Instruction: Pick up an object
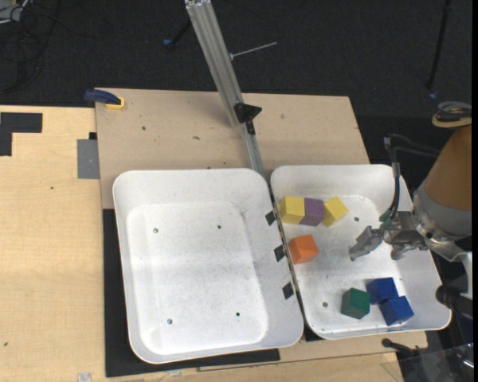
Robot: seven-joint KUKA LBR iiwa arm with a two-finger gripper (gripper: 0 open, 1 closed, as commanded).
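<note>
The right bin (328, 170) holds several blocks. Against its left wall, a yellow block (291, 209), a purple block (313, 211) and a second yellow block (334, 210) form a row. Below them lies an orange block (303, 248). Near the bin's front sit a green block (354, 303) and two blue blocks (382, 290) (396, 309). My gripper (382, 247) hangs over the bin's right middle, above bare floor. It is open, with nothing between its fingers. The blue blocks lie just in front of it, and the yellow blocks are to its left.
The left bin (191, 261) stands beside the right one, with black clips (280, 252) along the shared wall. A slanted aluminium rail (220, 62) rises behind the bins. The arm's orange band (454, 173) comes in from the right.
</note>
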